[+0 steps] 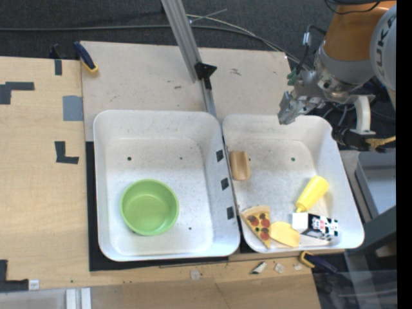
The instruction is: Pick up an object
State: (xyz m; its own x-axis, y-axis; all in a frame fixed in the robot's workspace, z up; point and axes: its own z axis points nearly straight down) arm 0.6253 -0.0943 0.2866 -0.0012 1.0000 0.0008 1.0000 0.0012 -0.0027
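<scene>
Item: desk [148,82], pale, bearing two shallow white bins side by side.

Left bin [106,172]: holds one green bowl [150,206], upright, in the near-left part of the floor, apart from the walls.

Right bin [335,166]: holds five small things. A tan block [239,165], resembling a slice of bread, lies against the left wall, long axis running far to near. A yellow bottle [311,193] lies tilted toward the right wall, long axis running from far-right to near-left. A pizza slice [257,221] lies near the near-left corner, just beside a yellow wedge [284,234]. A small black-and-white box [317,225] lies at the near-right, close to the bottle's lower end and touching or nearly touching the wedge.

Tool [288,113]: carried by the grey arm with its orange band [357,18], hanging above the far rim of the right bin. Whether it is open or closed cannot be told; nothing is visibly gripped.

Governing relation: every candidate in the right bin lies nearer the camera than the tool. The tan block lies closest, near-left of the tool; the bottle lies near-right of it, further off. The cluster at the near edge is well apart from the tool.

Assessment: the pick is judged not yet begun. The block, isolated but hard against the wall, may leave little room on one side; the bottle has free space on both flanks across its long axis.
</scene>
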